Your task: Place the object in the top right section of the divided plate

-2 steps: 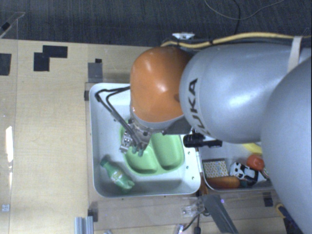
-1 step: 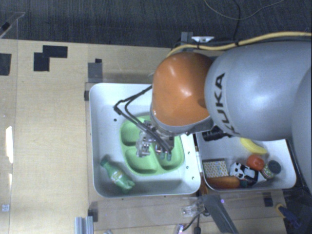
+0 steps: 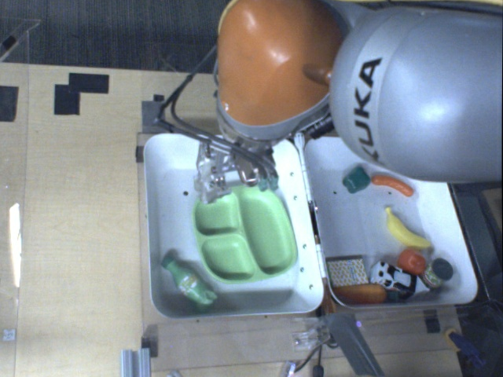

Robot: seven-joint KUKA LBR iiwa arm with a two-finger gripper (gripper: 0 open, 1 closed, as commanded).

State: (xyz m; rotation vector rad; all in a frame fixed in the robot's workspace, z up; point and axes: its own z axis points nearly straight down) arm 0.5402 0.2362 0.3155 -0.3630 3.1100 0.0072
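Pale wood bench point(image 3: 71, 234) carries two white bins side by side. Near edge of the left bin point(image 3: 161, 210): one green bottle point(image 3: 189, 283) lying tilted; past it, one green divided plate point(image 3: 245, 234) with three sections. The right bin point(image 3: 456, 281) holds one checkered block point(image 3: 346, 271), an orange-red piece point(image 3: 361, 293), a black-and-white toy point(image 3: 391, 276), a red-orange item point(image 3: 412, 261), a dark round item point(image 3: 441, 269), one banana point(image 3: 405, 230), an orange stick point(image 3: 391, 184), and a teal block point(image 3: 356, 180). Gripper point(image 3: 233, 176) hangs over the plate's far edge; grip state cannot be judged, possibly something small at its tip. Arm point(image 3: 409, 93) reads "KUKA". Dark floor beyond.
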